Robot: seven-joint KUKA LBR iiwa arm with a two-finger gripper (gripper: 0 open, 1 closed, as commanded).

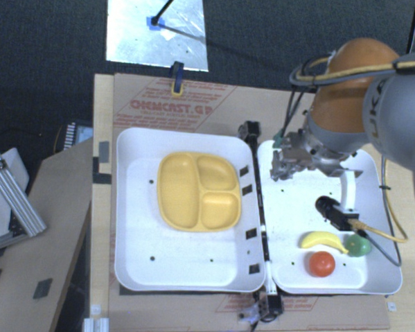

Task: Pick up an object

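Observation:
In the right bin (295, 208) a yellow banana (320, 240) lies near the front. A red tomato (321, 264) sits just in front of it, and a small green object (360, 246) rests at the banana's right end. My gripper (282, 170) hangs over the far left part of that bin, close to the divider between the bins. It is well apart from the three items, behind and to the left of them. The grey arm with its orange band comes in from the upper right and hides the bin's far right corner.
The left bin (137, 255) holds a yellow divided plate (198, 191) in its middle. A black divider strip (256, 199) runs between the bins. Cardboard lies under both, and a metal sheet (158, 27) sits beyond the bench.

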